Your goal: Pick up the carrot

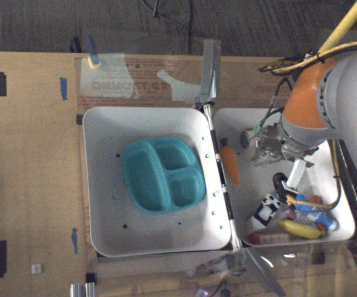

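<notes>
With the carrot [230,164] lying along the right bin's [345,224] left wall, the gripper [266,150], whose opening cannot be told, should be lowered squarely across its width, clear of that wall.

Two white bins [98,184], one teal tray [164,174], one carrot [230,164], one banana [300,229].

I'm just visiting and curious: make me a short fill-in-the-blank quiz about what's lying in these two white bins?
1. The carrot lies in the ___ bin, against its left wall.
2. The teal tray has ___ compartments.
3. The banana lies near the right bin's ___ edge.
4. The gripper is to the ___ of the carrot.

Missing words: right; three; bottom; right
</notes>
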Controlling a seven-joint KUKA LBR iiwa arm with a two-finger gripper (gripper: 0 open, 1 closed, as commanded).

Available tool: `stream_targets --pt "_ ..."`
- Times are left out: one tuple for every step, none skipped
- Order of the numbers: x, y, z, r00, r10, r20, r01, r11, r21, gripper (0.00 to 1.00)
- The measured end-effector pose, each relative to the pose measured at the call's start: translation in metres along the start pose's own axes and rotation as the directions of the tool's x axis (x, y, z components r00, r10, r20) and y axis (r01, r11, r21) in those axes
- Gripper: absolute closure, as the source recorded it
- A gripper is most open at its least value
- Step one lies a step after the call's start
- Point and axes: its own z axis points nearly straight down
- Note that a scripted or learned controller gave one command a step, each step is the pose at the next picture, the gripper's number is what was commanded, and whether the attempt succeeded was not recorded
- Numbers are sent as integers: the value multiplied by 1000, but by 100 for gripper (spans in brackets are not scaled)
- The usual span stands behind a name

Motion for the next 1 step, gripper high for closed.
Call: stream_targets --pt "15 -54 -86 937 -349 -9 350 937 9 100"
